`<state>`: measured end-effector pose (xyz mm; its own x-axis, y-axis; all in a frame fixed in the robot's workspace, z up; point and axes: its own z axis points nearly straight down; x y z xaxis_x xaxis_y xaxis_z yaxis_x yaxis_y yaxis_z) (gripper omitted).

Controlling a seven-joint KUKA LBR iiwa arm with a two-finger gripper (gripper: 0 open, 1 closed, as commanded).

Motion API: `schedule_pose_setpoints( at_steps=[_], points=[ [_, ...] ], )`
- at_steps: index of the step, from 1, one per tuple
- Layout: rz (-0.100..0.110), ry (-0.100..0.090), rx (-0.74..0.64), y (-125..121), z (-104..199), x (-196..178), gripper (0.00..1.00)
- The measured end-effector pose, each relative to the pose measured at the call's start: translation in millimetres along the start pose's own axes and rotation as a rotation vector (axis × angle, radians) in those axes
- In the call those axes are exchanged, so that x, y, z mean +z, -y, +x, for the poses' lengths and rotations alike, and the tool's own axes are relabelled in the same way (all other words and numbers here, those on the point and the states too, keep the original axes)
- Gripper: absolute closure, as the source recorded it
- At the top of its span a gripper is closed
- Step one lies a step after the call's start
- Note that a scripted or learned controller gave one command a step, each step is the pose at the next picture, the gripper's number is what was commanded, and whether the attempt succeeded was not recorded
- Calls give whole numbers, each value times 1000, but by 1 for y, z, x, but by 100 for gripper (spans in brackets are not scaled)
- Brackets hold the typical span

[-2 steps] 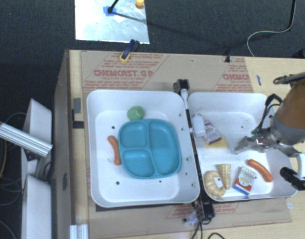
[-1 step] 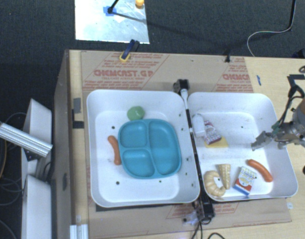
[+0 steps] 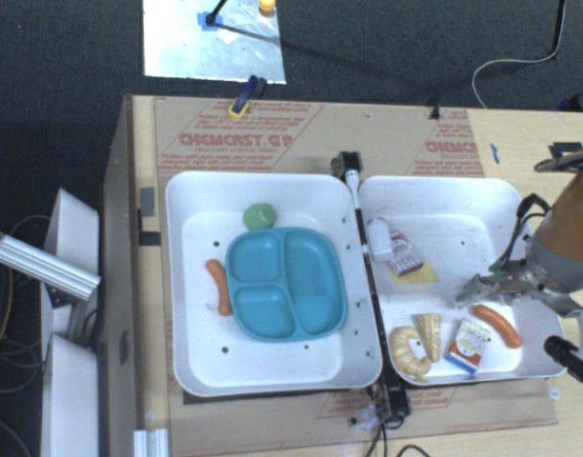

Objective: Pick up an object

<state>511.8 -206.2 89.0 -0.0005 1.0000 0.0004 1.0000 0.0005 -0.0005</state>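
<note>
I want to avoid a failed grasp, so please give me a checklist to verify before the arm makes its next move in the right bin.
1. Target within reach: the orange-red toy sausage lies in the right white bin, just below the gripper. Ok.
2. Nothing held yet: no object shows between the gripper's fingers. Ok.
3. Finger opening: too blurred to judge. Cannot tell.
4. Room around the target: the small red and white carton lies close to the sausage's left end. Not ok.
5. Other items clear of the approach: the pale croissant-shaped pastry and the yellow cheese wedge lie further left. Ok.
</note>
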Motion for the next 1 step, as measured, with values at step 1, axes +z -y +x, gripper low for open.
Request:
schedule_pose_setpoints(
  at_steps=[1],
  points=[
    [-4, 2, -1, -1, 0, -11, 100]
  ],
)
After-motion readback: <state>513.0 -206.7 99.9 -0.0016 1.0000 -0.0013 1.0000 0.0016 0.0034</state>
